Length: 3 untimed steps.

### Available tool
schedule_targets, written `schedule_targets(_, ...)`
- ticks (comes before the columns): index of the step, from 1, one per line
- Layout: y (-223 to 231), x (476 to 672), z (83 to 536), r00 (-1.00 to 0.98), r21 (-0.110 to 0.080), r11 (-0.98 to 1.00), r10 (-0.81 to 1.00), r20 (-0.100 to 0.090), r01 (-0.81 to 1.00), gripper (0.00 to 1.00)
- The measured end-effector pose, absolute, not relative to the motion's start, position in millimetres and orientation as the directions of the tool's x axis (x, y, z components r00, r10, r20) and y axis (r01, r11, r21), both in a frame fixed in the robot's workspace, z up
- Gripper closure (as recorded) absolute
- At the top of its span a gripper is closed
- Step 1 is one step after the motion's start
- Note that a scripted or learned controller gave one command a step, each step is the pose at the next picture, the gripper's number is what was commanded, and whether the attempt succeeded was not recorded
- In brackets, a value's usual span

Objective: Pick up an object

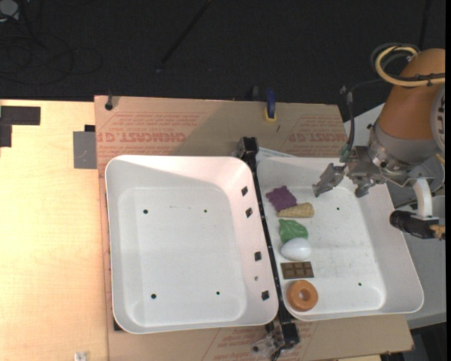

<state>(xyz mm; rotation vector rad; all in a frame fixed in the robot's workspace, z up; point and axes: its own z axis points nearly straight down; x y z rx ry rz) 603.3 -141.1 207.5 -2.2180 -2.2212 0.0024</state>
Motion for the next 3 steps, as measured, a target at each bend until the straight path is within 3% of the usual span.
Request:
schedule_targets(1,-80.5,605.8,108.4,-0.004,-0.010,0.004,1.000,0.004,1.000,0.00)
schedule_targets(2,-88.6,540.3,85.8,0.002,-0.009,-0.002,1.000,0.002,1.000,0.00)
schedule_targets(3,-90.6,543.1,97.0,0.007,-0.005,-0.007,1.000,0.001,1.000,1.00)
